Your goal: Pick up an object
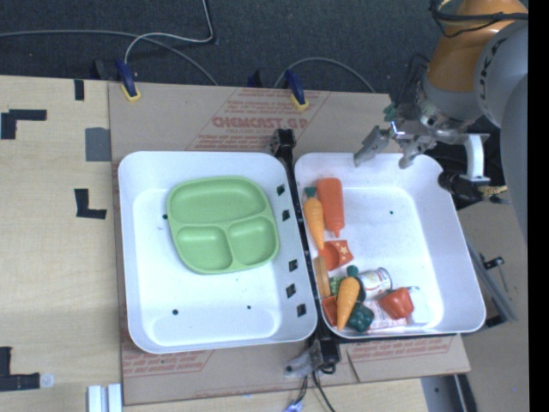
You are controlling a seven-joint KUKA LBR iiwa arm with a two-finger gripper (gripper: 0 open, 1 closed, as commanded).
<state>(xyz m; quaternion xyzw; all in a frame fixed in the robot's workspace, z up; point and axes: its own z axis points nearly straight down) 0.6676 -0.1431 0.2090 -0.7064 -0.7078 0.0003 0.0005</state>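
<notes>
The claw [384, 154] is hovering above the far rim of the right bin [446, 256], its two fingers spread apart and gripping nothing. The toy food is lying along that bin's left and near sides — an orange hot dog [331, 202], carrots [315, 221], a small can [374, 280]. A green divided plate [224, 224] is sitting in the left bin [146, 256] on the counter [51, 256].

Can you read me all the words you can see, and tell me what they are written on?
"CHEMCAST" in red on the brown cardboard sheet under the bins; the smaller red print around it is too blurred to read.
The label on the small can in the right bin is too small to read.
</notes>
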